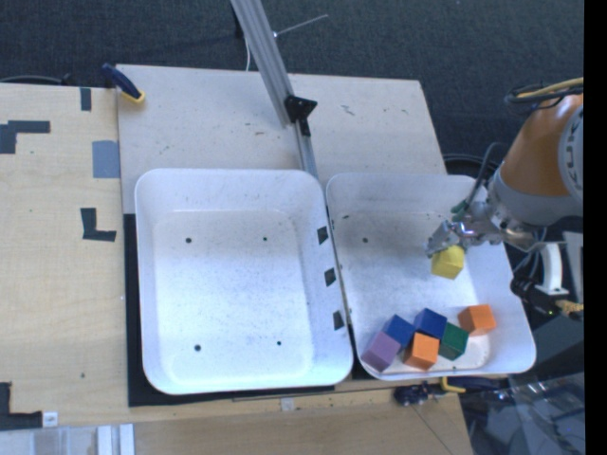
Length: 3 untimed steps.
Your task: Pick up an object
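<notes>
The gripper (pixel 451 243) is over the right bin (pixel 398 197), near its right wall, and a yellow block (pixel 448 263) sits directly under its tip. The block touches the fingertips or hangs just below them, and it looks a little tilted. I cannot tell if the fingers are closed on it or only resting on top, because the metal parts there are small and blurred.

The main risk, in my judgement, is a weak grasp. If the fingers catch only the upper corner of the yellow block, it can turn and slip out when the arm lifts, and fall back into the bin. It could also be that the block is only pushed by the tip and not taken at all. A second risk is the right wall of the bin: the wrist is close to it, so a small sideways move may hit the rim.

The other blocks lie well apart from the gripper, in a group at the near edge of the right bin: a purple block (pixel 381 351), a blue block (pixel 398 330), an orange block (pixel 423 350), a green block (pixel 454 340) and one more orange block (pixel 479 318). They touch each other, so their exact borders are hard to see.

The arm (pixel 541 164) is cut off at the right. It is also unclear if the yellow block is already off the bin floor.
</notes>
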Each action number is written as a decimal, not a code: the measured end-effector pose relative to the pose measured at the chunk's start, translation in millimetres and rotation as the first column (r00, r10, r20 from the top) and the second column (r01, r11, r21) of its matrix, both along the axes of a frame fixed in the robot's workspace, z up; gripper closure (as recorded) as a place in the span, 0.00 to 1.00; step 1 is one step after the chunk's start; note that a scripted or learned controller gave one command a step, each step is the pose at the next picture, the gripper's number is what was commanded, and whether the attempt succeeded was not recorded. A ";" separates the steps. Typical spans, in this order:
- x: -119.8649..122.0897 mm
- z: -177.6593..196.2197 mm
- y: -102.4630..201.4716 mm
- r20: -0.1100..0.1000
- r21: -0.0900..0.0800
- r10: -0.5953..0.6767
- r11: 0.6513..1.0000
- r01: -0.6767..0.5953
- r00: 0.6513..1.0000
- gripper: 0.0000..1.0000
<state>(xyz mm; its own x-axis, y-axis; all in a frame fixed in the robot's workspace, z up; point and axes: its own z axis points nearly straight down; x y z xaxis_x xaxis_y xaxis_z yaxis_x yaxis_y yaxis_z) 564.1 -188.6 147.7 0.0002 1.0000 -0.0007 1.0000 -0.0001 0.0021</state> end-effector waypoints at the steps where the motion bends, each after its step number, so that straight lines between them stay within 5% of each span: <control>1: 5.7 52.6 -9.4 0.002 -0.001 0.001 1.000 -0.001 1.000 1.00; 2: 14.3 111.6 -4.8 0.003 -0.001 0.003 1.000 -0.003 1.000 1.00; 3: 22.6 111.3 39.3 -0.003 0.001 0.005 1.000 -0.005 1.000 1.00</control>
